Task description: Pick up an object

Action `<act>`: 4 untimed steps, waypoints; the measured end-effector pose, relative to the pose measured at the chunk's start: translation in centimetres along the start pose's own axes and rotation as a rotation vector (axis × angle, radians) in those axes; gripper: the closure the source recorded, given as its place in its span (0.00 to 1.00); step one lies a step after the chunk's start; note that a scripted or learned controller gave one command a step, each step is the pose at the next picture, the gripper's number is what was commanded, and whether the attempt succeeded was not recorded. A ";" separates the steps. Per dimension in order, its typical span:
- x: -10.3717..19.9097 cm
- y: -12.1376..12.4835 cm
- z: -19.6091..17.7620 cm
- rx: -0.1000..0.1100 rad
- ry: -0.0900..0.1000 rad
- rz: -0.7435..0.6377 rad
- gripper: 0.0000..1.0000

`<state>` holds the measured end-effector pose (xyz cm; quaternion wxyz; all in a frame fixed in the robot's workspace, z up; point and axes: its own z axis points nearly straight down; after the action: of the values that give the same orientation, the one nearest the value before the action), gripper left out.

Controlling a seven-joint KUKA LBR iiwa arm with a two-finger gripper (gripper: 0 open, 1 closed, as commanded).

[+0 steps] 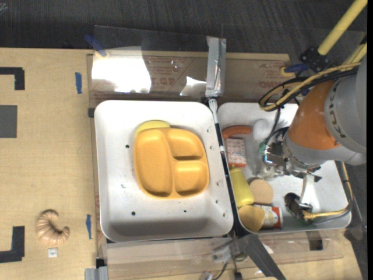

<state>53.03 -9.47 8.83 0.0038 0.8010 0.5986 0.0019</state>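
In the right bin [338, 182], nearest me, a small can [269, 217] lies by the front wall, a yellow bottle [240, 186] and tan round piece [261, 191] just behind. The gripper [278, 161] hangs above them; its grasp I cannot tell. Left bin [111, 156] holds 1 yellow divided tray [171, 161].

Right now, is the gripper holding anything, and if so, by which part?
It cannot be told. The gripper hangs over the right bin, and the arm's wrist hides whatever may be beneath it.
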 end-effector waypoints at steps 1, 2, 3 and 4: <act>-0.7 -1.9 -0.1 0.006 0.003 0.052 1.00; 6.2 -5.2 -9.8 0.004 0.004 -0.336 1.00; 5.2 -5.2 -36.8 0.000 0.004 -0.419 1.00; 1.5 -4.9 -39.7 0.001 0.002 -0.682 1.00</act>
<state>48.44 -6.52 48.52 0.0031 0.5546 0.8321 0.0008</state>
